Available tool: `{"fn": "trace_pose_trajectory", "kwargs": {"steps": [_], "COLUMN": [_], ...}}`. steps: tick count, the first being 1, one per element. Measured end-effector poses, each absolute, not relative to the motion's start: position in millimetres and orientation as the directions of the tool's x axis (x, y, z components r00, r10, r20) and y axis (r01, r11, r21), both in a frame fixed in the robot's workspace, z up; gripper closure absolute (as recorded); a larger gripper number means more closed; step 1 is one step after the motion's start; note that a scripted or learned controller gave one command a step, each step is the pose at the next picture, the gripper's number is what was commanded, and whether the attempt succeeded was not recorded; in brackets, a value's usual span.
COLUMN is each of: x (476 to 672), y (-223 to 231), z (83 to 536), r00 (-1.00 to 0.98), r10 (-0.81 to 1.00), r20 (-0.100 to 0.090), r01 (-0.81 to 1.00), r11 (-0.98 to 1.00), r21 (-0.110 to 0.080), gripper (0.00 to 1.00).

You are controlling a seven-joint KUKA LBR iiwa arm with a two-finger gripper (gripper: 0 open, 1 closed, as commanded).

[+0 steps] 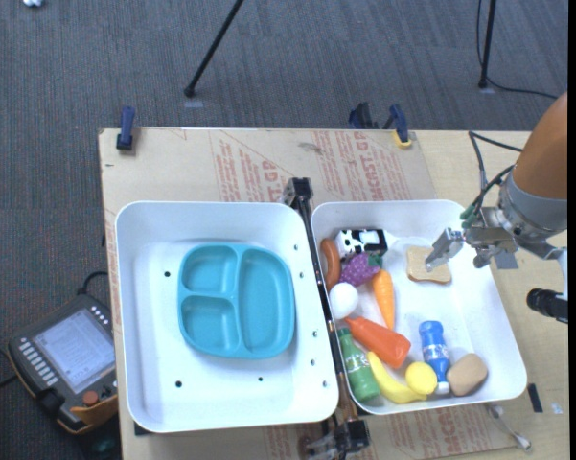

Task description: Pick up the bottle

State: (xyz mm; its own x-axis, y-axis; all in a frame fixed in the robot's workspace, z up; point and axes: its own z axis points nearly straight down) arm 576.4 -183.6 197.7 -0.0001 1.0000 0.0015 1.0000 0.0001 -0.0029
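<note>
A small blue bottle [434,346] with a white band lies in the right bin [503,326], near its front, between an orange carrot and a brown potato-like piece. A green bottle [359,375] with a red cap lies along the same bin's front left wall. My gripper [466,251] hangs over the back right part of this bin, just right of a slice of toast [427,266]. Its fingers [445,247] are spread open with nothing between them. The blue bottle is well in front of the gripper.
The right bin also holds a cow toy [361,241], purple grapes [358,268], a white egg [343,300], carrots [384,298], a banana [391,382] and a lemon [421,379]. A blue divided plate [237,300] sits in the left bin [144,353].
</note>
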Motion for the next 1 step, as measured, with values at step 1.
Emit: {"fn": "trace_pose_trajectory", "kwargs": {"steps": [1], "x": [509.5], "y": [-169.0], "z": [86.9], "r00": [0.179], "r10": [0.984], "r20": [0.002], "r01": [0.984], "r11": [-0.179], "r21": [-0.006], "gripper": [0.0]}}
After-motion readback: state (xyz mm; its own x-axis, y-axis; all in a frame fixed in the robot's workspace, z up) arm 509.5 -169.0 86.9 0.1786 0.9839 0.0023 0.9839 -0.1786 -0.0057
